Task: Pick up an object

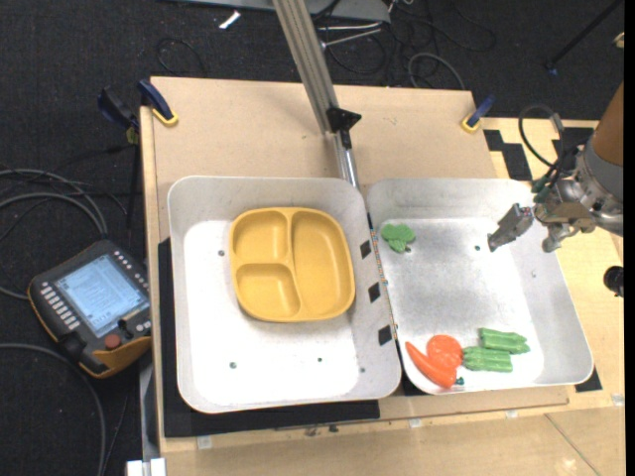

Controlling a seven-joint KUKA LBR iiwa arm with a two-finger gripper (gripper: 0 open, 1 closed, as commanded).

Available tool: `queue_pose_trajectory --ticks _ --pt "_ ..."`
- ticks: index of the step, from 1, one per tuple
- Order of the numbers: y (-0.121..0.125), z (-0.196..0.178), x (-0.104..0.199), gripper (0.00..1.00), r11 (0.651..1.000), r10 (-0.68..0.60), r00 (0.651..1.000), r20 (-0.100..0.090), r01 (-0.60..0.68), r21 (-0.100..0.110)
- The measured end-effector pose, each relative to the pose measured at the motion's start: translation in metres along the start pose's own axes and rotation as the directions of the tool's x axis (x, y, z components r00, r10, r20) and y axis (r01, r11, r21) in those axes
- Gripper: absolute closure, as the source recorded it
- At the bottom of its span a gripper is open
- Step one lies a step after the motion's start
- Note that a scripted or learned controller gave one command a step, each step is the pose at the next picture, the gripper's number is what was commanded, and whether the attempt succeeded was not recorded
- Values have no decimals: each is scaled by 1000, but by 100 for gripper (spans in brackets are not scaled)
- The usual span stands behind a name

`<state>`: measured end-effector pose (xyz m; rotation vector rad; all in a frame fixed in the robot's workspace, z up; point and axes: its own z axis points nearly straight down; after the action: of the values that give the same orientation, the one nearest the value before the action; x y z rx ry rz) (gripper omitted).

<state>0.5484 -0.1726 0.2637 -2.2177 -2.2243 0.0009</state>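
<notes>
My gripper (pixel 529 231) hovers over the upper right part of the right bin (pixel 466 286); its two fingers stand apart and it is open with nothing between them. A small green leafy piece (pixel 398 236) lies near that bin's upper left, well to the gripper's left. In the bin's front corner lie a red tomato (pixel 444 349), an orange carrot (pixel 425 365) and two green pods (pixel 504 341) (pixel 486 361), all below the gripper and apart from it.
The left bin (pixel 198 296) holds a yellow divided plate (pixel 293 264). A slanted metal pole (pixel 308 53) rises from the bench behind the bins. A teach pendant (pixel 94 305) lies on the floor at the left.
</notes>
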Motion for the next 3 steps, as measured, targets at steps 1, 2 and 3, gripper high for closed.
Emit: queue_pose_trajectory --ticks 1,2,3 --pt "0 0 0 0 1000 2 1000 0 -2 -1" --pt "-4 63 -2 0 1000 4 1000 -1 -4 6" --pt "-2 108 3 0 1000 3 1000 -1 -3 4"
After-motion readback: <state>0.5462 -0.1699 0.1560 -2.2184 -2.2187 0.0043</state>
